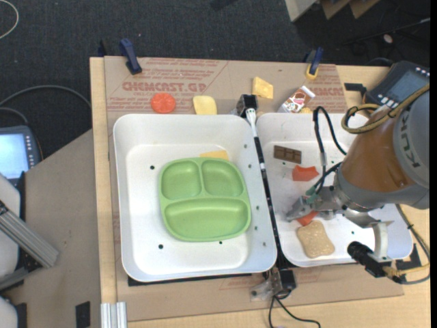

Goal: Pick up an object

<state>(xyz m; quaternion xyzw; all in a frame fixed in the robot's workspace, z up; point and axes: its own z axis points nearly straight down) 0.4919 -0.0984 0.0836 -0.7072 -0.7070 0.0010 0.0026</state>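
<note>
Red piece [306, 218], small and partly hidden, lies on the floor of the right bin [403, 248] directly under the end effector [302, 210], and looks like the likeliest target; whether the end effector is touching it, and whether it is released or clenched, cannot be told from this slanted view. Judging by its look, the piece is probably a light toy food item, stiff and smooth, so it may slide on the slick bin floor; a grip across its narrow width would suit it best.

Just near of it rests a tan bread-like slice [315, 240], flat and thin, hard to get under. Farther off in the same bin lie an orange-red wedge [305, 173] and a brown chocolate bar [287, 154], both low and flat. The left bin [130, 183] carries a green divided plate [204, 199] with a yellow piece [214, 155] at its far edge. On the tabletop [171, 74] beyond the bins sit an orange disc [163, 102], two yellow blocks [205, 104] and a small red-and-white packet [296, 101].
</note>
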